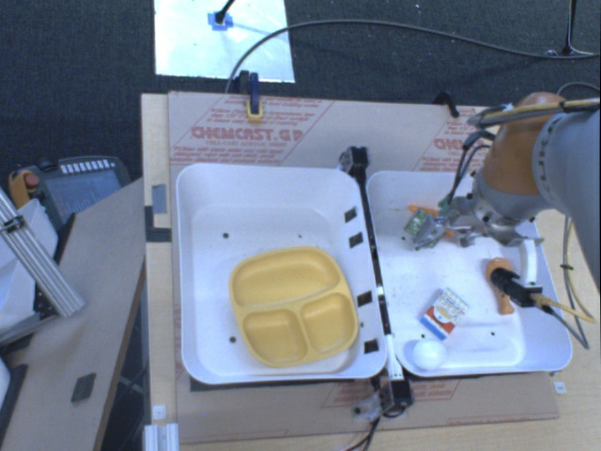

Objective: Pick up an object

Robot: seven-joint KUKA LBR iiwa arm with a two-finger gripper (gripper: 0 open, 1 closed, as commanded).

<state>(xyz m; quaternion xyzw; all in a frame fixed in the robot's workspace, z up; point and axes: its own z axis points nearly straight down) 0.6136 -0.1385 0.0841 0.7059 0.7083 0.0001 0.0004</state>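
Two bins (282, 181), one tray (293, 304), one ball (429, 353)

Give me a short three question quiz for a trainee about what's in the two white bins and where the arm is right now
1. True or false: the yellow divided tray lies in the left bin.
2. Which item sits nearest the right bin's front left corner? A) white ball B) small carton C) orange-handled tool
3. Fill in: the tray has ___ compartments.

Key
1. True.
2. A. The ball rests by that corner, with the carton just behind it.
3. Three: one long, two smaller.

The gripper is over the back of the right bin, by a small greenish item.
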